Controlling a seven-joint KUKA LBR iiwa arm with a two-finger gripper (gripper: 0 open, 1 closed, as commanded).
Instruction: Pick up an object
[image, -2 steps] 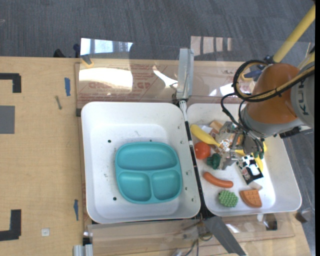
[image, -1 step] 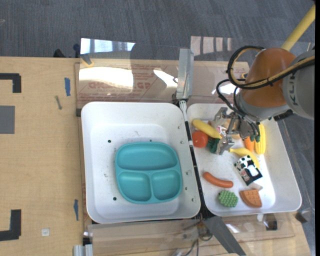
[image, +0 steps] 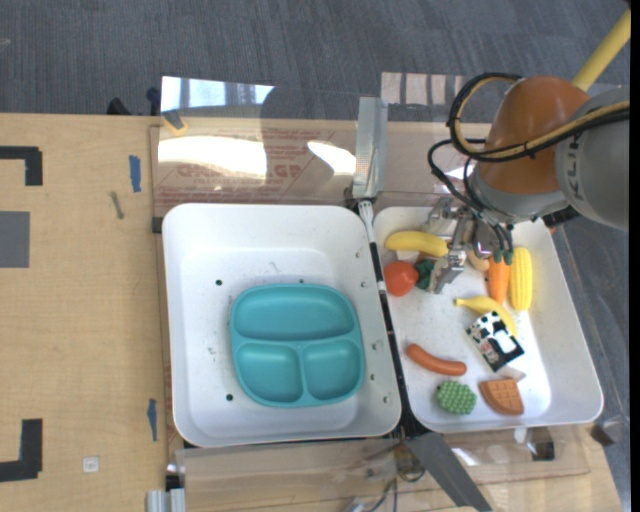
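Gripper (image: 462, 252) low in the far part of the right bin (image: 570, 380), fingers pointing down among the toy food. Cannot tell whether they are spread or closed — the metal parts blur together, and nothing is plainly seen between them.

Taking the gripper as landmark: a banana (image: 416, 241) lies just to its left, a red tomato (image: 401, 278) left and slightly nearer the camera, with a small dark green piece (image: 428, 272) between tomato and gripper. Just to its right, a carrot (image: 498, 278) and an ear of corn (image: 521, 277) lie side by side, both lengthwise. Nearer the camera from the gripper: a small yellow piece (image: 478, 303), then a black-and-white block (image: 495, 336), a sausage (image: 435, 359), a green bumpy ball (image: 456, 397) and an orange wedge (image: 502, 395).

Well to the gripper's left — the left bin (image: 190, 300), holding a teal divided plate (image: 297, 342) with three compartments.

Above the gripper, the arm's orange band (image: 535, 130) with black cables looped over it.
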